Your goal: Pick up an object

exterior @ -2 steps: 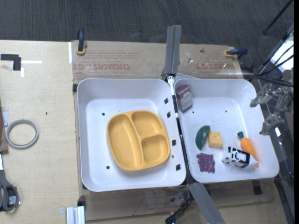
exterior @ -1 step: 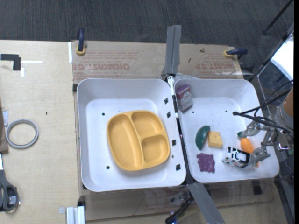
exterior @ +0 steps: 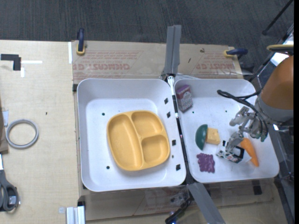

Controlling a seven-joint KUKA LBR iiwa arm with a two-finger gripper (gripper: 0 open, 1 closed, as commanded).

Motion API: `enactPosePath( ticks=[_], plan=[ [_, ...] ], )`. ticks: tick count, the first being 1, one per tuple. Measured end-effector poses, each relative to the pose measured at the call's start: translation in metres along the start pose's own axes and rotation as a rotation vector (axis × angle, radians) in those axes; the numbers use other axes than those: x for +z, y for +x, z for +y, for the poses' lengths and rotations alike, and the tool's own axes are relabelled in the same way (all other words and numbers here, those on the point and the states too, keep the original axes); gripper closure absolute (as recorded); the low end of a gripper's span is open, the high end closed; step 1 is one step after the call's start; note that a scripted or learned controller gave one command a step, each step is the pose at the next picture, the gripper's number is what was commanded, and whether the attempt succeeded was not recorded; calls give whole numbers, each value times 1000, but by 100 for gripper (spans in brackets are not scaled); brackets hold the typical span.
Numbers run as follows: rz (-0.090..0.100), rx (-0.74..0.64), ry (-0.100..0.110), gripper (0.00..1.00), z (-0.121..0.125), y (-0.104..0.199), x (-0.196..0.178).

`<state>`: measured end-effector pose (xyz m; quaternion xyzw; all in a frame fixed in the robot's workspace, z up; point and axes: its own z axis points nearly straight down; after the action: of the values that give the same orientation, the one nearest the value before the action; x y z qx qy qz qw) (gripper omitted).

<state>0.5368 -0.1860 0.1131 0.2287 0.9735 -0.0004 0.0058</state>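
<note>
Reference landmark: the yellow divided plate (exterior: 138, 140). It lies flat in the left bin (exterior: 88, 125) with its three compartments facing up.

Far left of the plate, on the bare bench, rests a grey tape ring (exterior: 21, 133). Lower left of the plate is a pair of scissors (exterior: 6, 196), cut off by the frame edge.

Immediately right of the plate, a grey post (exterior: 173, 50) stands where the two bins meet. Beyond it lies the right bin (exterior: 215, 85), which holds all the loose objects:

- A purple-and-grey packet (exterior: 183, 97), up and right of the plate, close to the bin wall nearest the plate. Its label is too small to read.
- A dark green item (exterior: 201, 136), level with the plate. Its shape is hard to make out.
- A yellow block (exterior: 213, 136), touching the green item on the side away from the plate.
- A purple lump (exterior: 205, 162), lower right of the plate, apart from the green item and the block.

Farther right of the plate, the gripper (exterior: 233, 141) hangs low over the bin floor. It is carried by the arm (exterior: 280, 83), which the frame edge cuts off. Whether the gripper is wide or narrow cannot be told, because its parts overlap from this angle.

Farthest right of the plate lies an orange carrot (exterior: 250, 151), just beside the gripper. Its upper end is partly hidden, and contact between carrot and gripper cannot be confirmed.
</note>
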Motion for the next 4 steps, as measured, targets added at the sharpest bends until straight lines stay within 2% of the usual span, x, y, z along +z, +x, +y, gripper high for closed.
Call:
enactPosePath(
  ticks=[1, 2, 3, 4],
  plan=[
    [5, 160, 0, 0, 87, -37, -8],
    [-20, 350, -12, 0, 93, -4, 5],
    [8, 475, 5, 0, 119, -50, 21],
    [7, 892, 8, 0, 126, -74, 22]
  ],
)
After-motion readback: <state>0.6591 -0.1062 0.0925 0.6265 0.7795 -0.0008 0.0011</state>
